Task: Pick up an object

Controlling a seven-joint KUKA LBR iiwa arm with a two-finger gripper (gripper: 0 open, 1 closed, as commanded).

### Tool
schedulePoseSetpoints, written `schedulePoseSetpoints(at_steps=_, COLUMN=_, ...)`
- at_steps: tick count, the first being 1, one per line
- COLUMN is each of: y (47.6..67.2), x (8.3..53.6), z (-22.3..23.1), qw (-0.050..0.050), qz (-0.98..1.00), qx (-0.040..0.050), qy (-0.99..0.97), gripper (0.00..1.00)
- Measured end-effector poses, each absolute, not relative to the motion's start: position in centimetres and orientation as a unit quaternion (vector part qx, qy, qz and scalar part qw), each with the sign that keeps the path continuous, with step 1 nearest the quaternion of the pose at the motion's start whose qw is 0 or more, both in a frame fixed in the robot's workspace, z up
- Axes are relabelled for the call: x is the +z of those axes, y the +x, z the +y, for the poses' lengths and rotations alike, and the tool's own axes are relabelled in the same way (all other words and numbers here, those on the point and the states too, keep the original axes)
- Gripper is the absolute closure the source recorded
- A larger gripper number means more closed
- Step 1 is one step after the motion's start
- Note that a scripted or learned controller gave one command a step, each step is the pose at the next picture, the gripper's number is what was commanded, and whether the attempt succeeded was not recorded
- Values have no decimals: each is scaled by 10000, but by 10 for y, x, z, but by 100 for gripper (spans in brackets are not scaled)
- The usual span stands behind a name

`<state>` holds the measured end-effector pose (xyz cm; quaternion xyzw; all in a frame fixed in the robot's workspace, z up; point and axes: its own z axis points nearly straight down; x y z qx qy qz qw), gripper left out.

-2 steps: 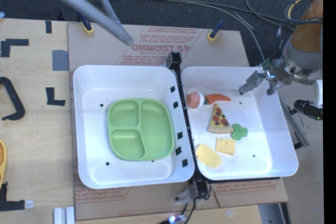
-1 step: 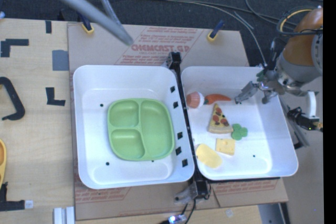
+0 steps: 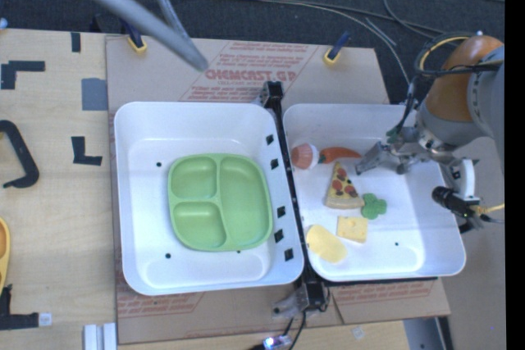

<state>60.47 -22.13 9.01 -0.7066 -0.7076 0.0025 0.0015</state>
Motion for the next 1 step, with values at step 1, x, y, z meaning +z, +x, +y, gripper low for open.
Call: schedulePoseSetpoints(at_steps=1, y=606, x=103, z=-221, qw=-4, qz=-7081, qx=10, qy=-7061, gripper=100)
